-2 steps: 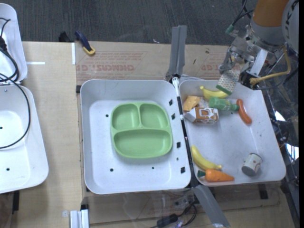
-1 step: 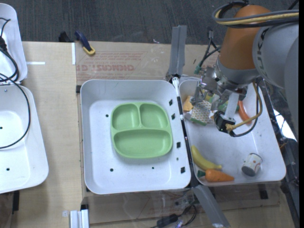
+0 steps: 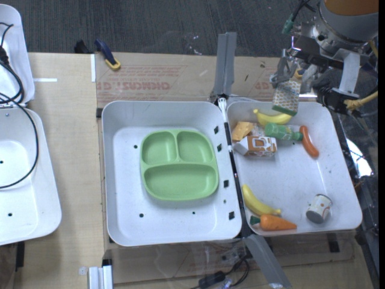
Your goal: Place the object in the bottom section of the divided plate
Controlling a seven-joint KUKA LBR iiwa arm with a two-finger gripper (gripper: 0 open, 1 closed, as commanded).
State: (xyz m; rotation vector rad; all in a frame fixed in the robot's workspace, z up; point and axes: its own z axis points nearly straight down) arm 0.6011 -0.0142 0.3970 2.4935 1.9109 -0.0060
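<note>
Bench, two white bins | gripper (image 3: 287, 95) over right bin (image 3: 301, 173), fingers' state: cannot tell | you: grip firmly, lift clear, release over divided plate (image 3: 178, 164) bottom section (image 3: 178, 182).

Arm (image 3: 349, 8), one unit, entering at 2 o'clock. Upper link: broad orange band, rounded, above a grey cylindrical section with a paler rim. Wrist assembly: dark metal flange and brackets, irregular in outline, with small silver fittings. Cables: several thin black leads looping from the top edge at 1 o'clock; one green-tipped connector on the left side; one yellow-tipped lead on the right, near a white rectangular block. Gripper (image 3: 287, 95): compact, pale grey and silver, with a mesh-textured, checkered-looking end piece. Markings and screws too small to read.
</note>
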